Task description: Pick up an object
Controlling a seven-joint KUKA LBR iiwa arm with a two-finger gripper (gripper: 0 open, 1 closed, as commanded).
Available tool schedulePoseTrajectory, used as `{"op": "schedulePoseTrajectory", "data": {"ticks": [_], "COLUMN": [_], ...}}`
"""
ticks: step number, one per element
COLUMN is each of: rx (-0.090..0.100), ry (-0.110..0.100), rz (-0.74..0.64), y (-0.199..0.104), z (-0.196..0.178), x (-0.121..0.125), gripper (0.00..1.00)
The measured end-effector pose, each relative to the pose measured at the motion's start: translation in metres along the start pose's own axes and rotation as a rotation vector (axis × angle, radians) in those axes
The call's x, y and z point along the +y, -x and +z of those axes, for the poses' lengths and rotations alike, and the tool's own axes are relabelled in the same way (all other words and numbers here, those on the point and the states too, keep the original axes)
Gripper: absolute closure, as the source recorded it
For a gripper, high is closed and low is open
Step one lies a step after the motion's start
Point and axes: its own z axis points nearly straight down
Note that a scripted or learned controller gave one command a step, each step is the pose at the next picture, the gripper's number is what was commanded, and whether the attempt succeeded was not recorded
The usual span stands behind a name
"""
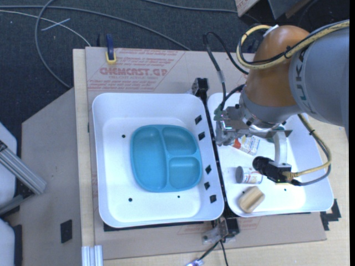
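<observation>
With the claw [239, 139] low in the right bin [316, 201], its state impossible to tell, it should centre on the small bottle [249, 176] just below before closing

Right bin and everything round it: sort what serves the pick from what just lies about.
For the pick:
gripper
small bottle
wooden block
red-and-white packet
right bin

Lying about:
blue divided plate
left bin
loose cables

A divided plate [165, 158] lies in the left bin [105, 148]; a block [250, 199] in the right bin [310, 195].
</observation>
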Motion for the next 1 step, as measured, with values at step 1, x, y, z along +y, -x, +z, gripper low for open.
{"op": "schedulePoseTrajectory", "data": {"ticks": [1], "rx": [-0.001], "ry": [-0.005], "rz": [0.002], "y": [-0.0514], "z": [0.0091], "x": [-0.0027], "gripper": [1.0]}}
